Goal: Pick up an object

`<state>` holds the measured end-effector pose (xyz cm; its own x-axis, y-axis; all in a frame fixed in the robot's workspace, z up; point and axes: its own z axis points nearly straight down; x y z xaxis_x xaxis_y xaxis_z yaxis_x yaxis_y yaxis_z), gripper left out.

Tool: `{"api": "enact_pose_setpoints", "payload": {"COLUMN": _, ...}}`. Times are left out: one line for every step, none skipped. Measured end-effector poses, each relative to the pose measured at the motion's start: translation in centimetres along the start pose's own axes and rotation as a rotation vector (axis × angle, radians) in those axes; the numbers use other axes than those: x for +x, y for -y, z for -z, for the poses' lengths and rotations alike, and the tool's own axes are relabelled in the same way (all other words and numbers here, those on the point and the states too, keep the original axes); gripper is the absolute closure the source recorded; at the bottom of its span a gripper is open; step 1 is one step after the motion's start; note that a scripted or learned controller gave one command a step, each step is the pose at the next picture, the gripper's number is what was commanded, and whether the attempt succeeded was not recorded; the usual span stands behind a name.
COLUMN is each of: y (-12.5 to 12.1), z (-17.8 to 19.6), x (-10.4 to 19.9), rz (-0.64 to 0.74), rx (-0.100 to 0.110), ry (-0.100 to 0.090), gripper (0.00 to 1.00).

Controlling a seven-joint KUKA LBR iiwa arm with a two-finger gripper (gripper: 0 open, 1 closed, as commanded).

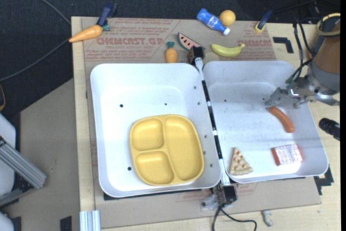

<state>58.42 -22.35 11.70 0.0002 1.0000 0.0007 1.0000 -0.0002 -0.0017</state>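
Observation:
My gripper hangs over the upper right part of the right bin, at the end of the grey arm with its orange band. It looks open, with nothing between its fingers. Just below it an orange-red sausage lies slanted on the bin floor, its upper end close to the fingertips. A pizza slice lies at the bin's front left. A red and white packet sits at the front right.
The left bin holds a yellow divided plate. Behind the bins on the bench lie a carrot, a watermelon slice, a banana, a blue bottle and an orange ball.

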Motion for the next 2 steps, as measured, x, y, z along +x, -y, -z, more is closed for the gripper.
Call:
{"api": "enact_pose_setpoints", "payload": {"y": -0.1, "z": -3.3, "x": 0.9, "rz": 0.002, "rx": 0.001, "ry": -0.005, "gripper": 0.00}}
{"api": "enact_pose_setpoints", "payload": {"y": -0.9, "z": 5.3, "x": -0.1, "rz": 0.000, "rx": -0.006, "ry": 0.003, "gripper": 0.00}}
